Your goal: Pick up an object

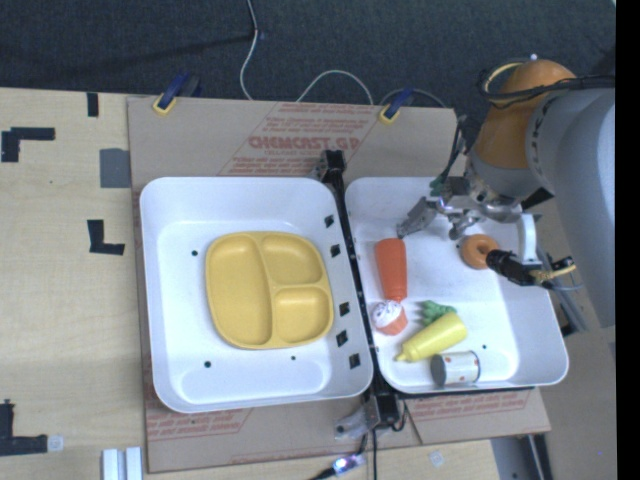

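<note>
In the right bin [520, 368], an orange carrot [391, 267] lies lengthwise near the left wall. Below it is a small round white and orange piece [388, 316]. A green leafy toy [434, 311] touches a yellow squeeze bottle [432, 338], and a grey can [455, 369] lies on its side by the front wall. An orange ring [477, 252] rests toward the right. My gripper [430, 229] hovers over the bin's upper part, between the carrot and the ring, open with nothing between its fingers.
The left bin [170, 268] holds a yellow divided plate [268, 289]. A black divider with clips [345, 268] runs between the two bins. Brown cardboard [280, 138] lies under both, and the grey arm [570, 158] fills the right side.
</note>
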Controlling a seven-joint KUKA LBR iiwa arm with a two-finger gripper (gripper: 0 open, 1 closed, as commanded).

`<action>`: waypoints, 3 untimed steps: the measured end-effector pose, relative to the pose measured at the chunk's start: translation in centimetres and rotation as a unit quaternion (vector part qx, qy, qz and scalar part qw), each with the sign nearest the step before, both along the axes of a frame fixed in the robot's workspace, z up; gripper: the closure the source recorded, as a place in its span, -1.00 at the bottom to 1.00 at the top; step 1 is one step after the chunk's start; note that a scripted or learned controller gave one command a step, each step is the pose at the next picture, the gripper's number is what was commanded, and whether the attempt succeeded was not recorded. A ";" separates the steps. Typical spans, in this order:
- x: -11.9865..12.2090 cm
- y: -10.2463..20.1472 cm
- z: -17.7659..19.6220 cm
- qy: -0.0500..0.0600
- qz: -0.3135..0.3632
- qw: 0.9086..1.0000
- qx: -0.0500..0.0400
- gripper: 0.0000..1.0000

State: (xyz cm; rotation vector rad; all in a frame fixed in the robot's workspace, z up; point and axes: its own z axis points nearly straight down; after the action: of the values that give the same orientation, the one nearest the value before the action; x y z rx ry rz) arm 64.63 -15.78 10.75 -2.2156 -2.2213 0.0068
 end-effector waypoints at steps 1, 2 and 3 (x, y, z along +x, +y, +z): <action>0.0 0.1 -2.4 -0.002 0.000 1.000 -0.001 -1.00; 0.1 0.1 -1.2 -0.003 0.001 1.000 -0.001 1.00; -0.3 1.1 3.8 -0.004 0.000 1.000 0.000 1.00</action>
State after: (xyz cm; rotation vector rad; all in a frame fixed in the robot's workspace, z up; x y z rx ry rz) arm 64.32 -14.69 14.52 -2.2203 -2.2243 -0.0022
